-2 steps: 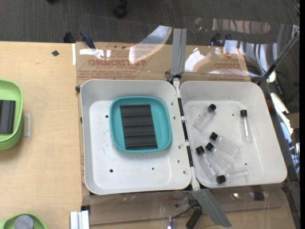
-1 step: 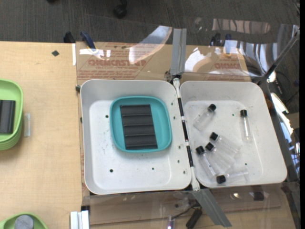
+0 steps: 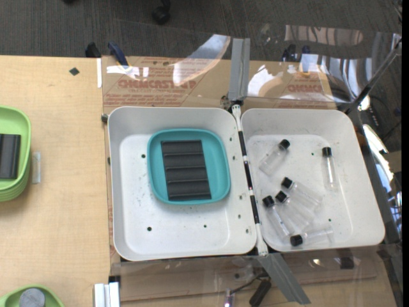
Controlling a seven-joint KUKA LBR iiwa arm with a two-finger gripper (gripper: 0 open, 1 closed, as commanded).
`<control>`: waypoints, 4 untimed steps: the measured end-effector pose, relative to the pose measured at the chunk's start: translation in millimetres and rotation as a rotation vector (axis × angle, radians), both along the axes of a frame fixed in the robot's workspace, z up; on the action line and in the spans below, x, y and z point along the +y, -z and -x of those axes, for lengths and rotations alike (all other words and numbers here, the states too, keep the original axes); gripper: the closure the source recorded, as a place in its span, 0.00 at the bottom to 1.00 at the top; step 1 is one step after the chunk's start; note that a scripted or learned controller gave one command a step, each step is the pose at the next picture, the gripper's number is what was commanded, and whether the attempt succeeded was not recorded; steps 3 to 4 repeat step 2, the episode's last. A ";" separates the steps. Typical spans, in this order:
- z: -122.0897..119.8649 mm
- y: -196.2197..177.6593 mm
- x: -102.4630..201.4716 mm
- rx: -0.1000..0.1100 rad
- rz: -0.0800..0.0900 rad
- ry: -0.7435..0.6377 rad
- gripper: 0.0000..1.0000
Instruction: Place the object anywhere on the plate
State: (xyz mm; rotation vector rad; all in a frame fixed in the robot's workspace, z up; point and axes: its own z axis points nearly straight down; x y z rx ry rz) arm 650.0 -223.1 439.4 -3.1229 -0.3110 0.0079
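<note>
The plate (image 3: 219, 171) is teal with a dark ribbed insert (image 3: 185, 168) and sits in the left bin (image 3: 128, 190), a little toward 12 o'clock of that bin's middle. The task's thing is, I judge, one of the clear black-capped vials (image 3: 286, 183) scattered in the right bin (image 3: 358, 190); none lies on the plate yet.

Most of the vials crowd together toward 6 o'clock of the bin's middle, touching or overlapping; their glass is hard to separate against the white floor, so the count is perhaps six. Two lie apart and look easier to take:
- The lone vial (image 3: 330, 168), toward 3 o'clock, has its long axis on the 12–6 line with the cap at 12.
- The upper vial (image 3: 273, 158), toward 11 o'clock, is slanted, with its cap at 1 and its body running to 7.

How far the claw is open, and whether it has hold of anything, I cannot tell.

The relation that matters is that the plate lies at 9 o'clock from every vial, across the two bin walls that meet in the middle. The arm enters from 3 o'clock, so the lone vial is nearest its reach, and fingers closing along the 3–9 line would cross its axis squarely
</note>
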 end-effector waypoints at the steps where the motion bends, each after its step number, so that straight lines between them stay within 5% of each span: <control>1: -1.3 -0.3 0.3 -0.001 0.001 -0.002 0.00; 4: -3.8 -0.2 0.9 -0.002 0.001 -0.004 0.00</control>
